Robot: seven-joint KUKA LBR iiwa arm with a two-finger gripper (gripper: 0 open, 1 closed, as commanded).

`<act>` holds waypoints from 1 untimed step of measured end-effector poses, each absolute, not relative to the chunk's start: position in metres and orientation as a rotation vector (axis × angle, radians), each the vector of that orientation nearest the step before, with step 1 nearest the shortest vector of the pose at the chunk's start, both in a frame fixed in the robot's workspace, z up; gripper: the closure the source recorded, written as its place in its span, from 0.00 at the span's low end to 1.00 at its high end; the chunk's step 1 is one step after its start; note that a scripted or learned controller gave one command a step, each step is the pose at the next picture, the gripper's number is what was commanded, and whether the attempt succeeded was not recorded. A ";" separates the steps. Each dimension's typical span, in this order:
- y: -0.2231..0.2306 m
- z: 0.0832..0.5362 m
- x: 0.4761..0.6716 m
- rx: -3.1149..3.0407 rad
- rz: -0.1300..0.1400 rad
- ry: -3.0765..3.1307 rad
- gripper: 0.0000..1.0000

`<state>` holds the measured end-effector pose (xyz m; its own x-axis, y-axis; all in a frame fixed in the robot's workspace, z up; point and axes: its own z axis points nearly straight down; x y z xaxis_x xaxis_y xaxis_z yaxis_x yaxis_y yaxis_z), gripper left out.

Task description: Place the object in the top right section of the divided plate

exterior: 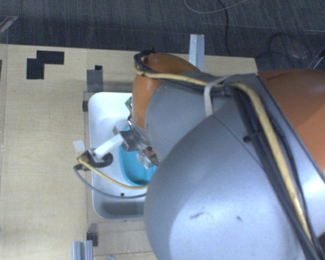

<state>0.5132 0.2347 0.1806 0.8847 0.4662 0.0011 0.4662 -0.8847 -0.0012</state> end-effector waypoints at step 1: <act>0.187 0.194 0.487 -2.870 0.003 -1.277 1.00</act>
